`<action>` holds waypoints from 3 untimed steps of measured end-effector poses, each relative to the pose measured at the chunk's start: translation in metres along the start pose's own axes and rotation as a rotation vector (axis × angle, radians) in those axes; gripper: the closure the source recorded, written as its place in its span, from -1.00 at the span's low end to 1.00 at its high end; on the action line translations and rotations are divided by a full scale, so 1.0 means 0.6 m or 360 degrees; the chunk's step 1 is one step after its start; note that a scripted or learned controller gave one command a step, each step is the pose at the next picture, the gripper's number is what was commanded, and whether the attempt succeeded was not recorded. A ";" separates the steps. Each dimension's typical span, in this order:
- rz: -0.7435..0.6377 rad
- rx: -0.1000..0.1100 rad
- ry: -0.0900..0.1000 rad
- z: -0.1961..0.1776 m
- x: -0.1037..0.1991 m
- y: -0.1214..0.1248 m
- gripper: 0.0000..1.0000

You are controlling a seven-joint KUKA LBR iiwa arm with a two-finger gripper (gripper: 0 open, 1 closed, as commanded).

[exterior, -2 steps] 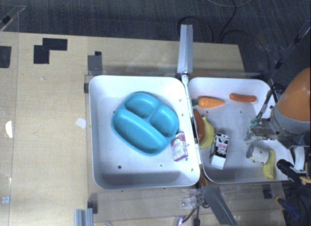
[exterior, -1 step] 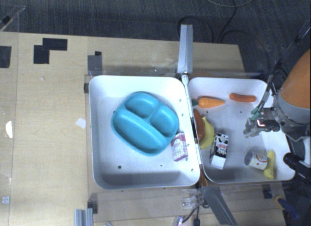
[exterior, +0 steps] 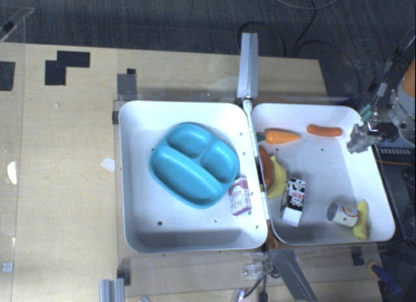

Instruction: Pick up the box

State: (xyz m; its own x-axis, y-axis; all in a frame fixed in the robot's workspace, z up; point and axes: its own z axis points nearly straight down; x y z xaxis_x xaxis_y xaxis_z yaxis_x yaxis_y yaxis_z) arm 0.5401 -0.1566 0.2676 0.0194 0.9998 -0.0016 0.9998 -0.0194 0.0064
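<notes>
Over by the right bin's far edge: gripper [exterior: 361, 139] hangs above the rim, nothing in it; can't tell how wide it's open.
Box: cow-print box [exterior: 294, 201] lies down-left of the gripper, well apart, near the divider.
Beside box: banana [exterior: 278, 176] just next to it, so a tight grab I'd guess.
Closer stuff: sausage [exterior: 324, 130] and carrot [exterior: 281, 137] lie left of the gripper.
Left bin: blue tray [exterior: 194, 163], small packet [exterior: 240, 196], not involved.

Even, bright light; slightly soft focus
</notes>
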 end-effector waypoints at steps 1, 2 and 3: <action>-0.0335 -0.0002 0.0000 -0.177 0.022 0.034 1.00; -0.0559 0.0002 0.0002 0.059 0.005 0.000 1.00; -0.0412 0.0003 0.0003 0.076 0.092 -0.041 1.00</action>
State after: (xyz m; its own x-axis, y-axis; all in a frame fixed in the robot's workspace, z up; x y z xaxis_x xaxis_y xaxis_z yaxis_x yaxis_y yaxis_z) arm 0.5172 -0.1011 0.2215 -0.2371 0.9715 -0.0014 0.9715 0.2371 0.0042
